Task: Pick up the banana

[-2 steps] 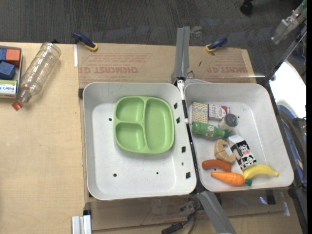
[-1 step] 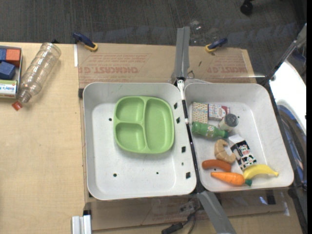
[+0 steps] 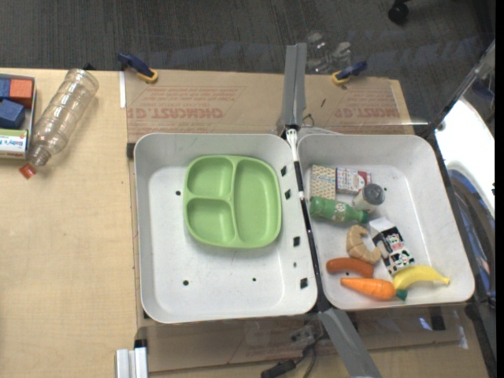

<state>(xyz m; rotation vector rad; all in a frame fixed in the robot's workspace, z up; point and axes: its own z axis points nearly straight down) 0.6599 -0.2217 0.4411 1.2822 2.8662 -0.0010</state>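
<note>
Where cardboard (image 3: 260, 105) covers the bench (image 3: 63, 250), dark carpet (image 3: 197, 14) lies beyond.

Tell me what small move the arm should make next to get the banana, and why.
Probably bring the gripper in over the right bin's near right corner and stop above the banana. It lies there untouched, its left end against the carrot's green top, so a descent toward its free right half looks cleaner.

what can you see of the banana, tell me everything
The banana is small, bright yellow and smooth, likely a plastic toy. It lies flat and unpeeled in the near right corner of the right bin, curved, its tapered tip pointing right toward the bin wall. Its left end meets the green top of the carrot, and the black-and-white carton sits right above it, touching or nearly so.
</note>
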